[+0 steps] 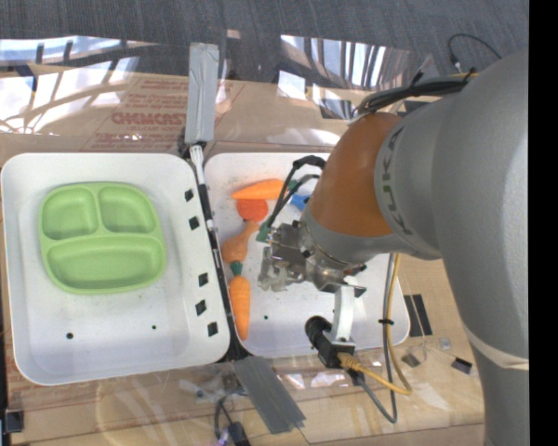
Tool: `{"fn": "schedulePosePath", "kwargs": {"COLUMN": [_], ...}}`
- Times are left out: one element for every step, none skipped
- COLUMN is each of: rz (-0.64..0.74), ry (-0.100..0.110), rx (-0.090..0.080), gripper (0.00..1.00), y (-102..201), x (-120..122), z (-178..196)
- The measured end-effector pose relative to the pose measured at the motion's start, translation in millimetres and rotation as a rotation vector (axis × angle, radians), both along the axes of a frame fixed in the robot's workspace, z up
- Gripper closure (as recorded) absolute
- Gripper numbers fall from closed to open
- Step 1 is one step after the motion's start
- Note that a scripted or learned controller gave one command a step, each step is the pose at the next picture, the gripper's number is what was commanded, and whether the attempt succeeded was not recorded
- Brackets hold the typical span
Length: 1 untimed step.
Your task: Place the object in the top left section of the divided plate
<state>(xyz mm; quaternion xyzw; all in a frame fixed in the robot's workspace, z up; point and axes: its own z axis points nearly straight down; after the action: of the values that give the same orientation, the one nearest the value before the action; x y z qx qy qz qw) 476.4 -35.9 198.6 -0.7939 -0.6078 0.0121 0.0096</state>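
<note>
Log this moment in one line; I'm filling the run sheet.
hand: over right bin | carrot: in right bin | divided plate: left bin

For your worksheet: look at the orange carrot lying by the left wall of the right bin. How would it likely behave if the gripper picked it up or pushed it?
The carrot looks like a moulded toy, so it is probably stiff and light. Its rounded, tapered shape suggests it may roll or swing round when pushed. Lying close against the right bin's wall, it could be awkward to grip.
</note>
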Motion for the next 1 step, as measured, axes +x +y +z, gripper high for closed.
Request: {"fn": "schedulePosePath", "kwargs": {"rz": [0.034], "ry": [-0.023], "rx": [0.0], "gripper": [1.0], "y": [-84.0], "x": [70.1], "z": [15.0]}}
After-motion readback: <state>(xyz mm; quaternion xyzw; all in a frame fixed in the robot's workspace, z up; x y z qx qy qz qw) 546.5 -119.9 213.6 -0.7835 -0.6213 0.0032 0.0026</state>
